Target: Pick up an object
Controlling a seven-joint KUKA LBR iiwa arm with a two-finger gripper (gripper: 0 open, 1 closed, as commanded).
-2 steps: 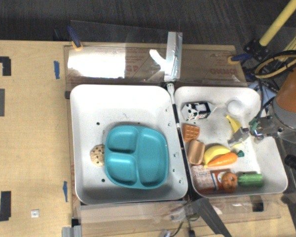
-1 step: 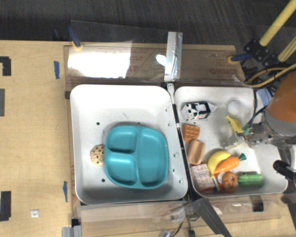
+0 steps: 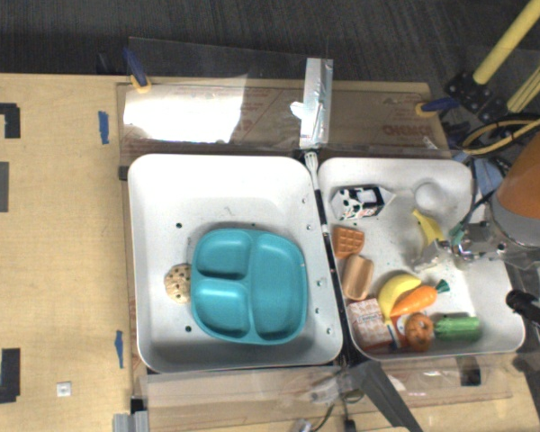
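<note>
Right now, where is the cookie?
In the camera view the cookie lies in the left bin, on its floor against the left edge of the teal divided plate, near the bin's left wall.

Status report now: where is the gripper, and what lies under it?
Gripper low over right bin, no object seen between the fingers. Small banana just beside it. Lemon and carrot close below, crowded.

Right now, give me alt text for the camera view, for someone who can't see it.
Seen from above, two white bins sit side by side: the left bin holds a teal divided plate and a cookie, the right bin toy foods including a banana and carrot, with the gripper over it.
</note>
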